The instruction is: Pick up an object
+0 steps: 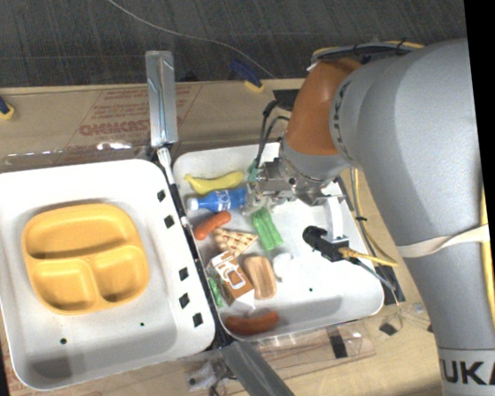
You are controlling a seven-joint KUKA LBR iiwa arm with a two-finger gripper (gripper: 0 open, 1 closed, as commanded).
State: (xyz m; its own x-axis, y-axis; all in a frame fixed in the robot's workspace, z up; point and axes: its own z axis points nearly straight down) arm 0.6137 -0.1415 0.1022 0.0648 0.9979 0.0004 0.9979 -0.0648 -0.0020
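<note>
The small green plastic block (265, 230) in the right white bin (348, 301), just below the gripper (269, 190), is judged light, stiff and slippery, best pinched across its narrow sides; the finger state cannot be told.

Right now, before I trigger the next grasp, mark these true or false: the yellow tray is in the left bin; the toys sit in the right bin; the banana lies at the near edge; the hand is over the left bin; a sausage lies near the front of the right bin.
1. The yellow tray is in the left bin. True.
2. The toys sit in the right bin. True.
3. The banana lies at the near edge. False: it is at the far end.
4. The hand is over the left bin. False: it is over the right bin.
5. A sausage lies near the front. True.
</note>
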